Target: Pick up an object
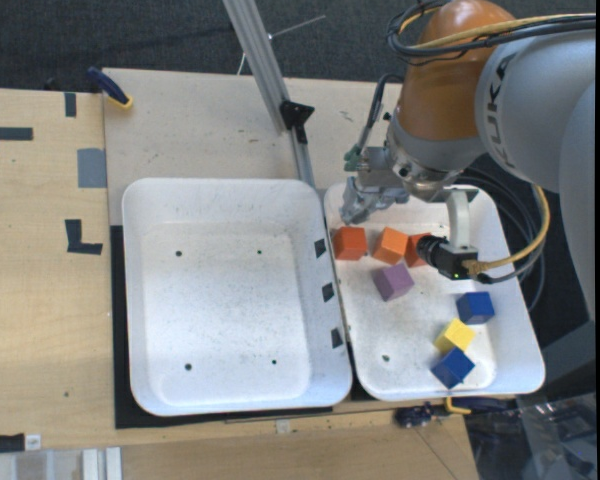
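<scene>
While blurred, pincer (358, 211) crowds red-orange cube (350, 243).

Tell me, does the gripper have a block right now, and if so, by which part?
Nothing is visibly held. The gripper hovers just above the red-orange block at the right bin's upper left; no block sits between its fingers.

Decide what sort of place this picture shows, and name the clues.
Probably a robotics lab test bench: a grey arm with an orange band reaches over two white bins, small coloured blocks lie in the right one, and tape marks dot the bench.
</scene>
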Controlling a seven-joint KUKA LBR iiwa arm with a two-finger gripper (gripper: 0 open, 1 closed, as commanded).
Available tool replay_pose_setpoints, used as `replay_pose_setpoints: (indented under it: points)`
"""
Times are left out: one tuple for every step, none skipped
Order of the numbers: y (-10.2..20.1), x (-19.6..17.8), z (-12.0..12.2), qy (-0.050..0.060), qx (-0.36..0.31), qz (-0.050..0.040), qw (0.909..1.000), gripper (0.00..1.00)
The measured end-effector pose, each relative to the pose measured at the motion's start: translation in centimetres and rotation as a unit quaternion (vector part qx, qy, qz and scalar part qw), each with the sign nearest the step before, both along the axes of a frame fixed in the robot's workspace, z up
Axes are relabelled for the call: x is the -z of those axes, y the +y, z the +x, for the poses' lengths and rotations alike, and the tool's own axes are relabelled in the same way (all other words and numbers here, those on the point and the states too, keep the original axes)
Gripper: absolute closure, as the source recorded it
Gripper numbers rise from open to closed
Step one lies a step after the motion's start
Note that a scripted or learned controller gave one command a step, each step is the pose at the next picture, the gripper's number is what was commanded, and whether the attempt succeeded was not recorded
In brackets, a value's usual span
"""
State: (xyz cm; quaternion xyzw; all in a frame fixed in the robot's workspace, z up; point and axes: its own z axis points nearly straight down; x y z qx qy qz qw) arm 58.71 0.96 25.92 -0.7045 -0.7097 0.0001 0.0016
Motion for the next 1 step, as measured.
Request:
replay_pose_setpoints:
  points:
    - [5.39, 1.72, -2.23, 0.001, 0.0, -0.0006, 1.0, 1.0]
